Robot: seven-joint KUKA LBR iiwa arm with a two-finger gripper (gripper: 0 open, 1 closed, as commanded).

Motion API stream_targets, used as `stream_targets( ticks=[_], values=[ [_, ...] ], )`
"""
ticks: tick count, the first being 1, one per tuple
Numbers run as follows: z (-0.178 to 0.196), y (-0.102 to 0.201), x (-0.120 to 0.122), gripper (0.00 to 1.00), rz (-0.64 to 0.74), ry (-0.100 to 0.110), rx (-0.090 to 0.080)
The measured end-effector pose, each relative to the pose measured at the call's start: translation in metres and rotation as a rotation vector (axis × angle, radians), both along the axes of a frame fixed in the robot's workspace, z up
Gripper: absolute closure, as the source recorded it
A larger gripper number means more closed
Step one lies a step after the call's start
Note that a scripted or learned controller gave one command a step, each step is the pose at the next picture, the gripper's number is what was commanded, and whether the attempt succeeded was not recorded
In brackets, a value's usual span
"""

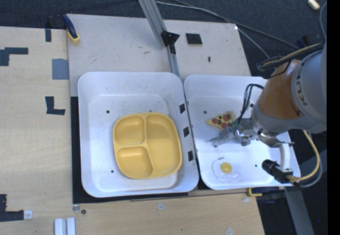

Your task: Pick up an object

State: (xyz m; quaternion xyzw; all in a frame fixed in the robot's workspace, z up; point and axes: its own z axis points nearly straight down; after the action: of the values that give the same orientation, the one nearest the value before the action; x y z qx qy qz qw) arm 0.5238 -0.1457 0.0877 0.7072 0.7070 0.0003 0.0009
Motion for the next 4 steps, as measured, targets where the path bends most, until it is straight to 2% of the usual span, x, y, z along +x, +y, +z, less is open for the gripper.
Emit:
stream_targets(
  ticks=[1,2,4],
  values=[
    [0.01,-0.001,0.001,1.0,0.0,-0.005,-0.005],
    [0.066,0.008,-0.003,1.0,0.002,0.0,0.001],
    [0.162,0.014,0.002,1.0,0.002,-0.003,0.0]
  ],
)
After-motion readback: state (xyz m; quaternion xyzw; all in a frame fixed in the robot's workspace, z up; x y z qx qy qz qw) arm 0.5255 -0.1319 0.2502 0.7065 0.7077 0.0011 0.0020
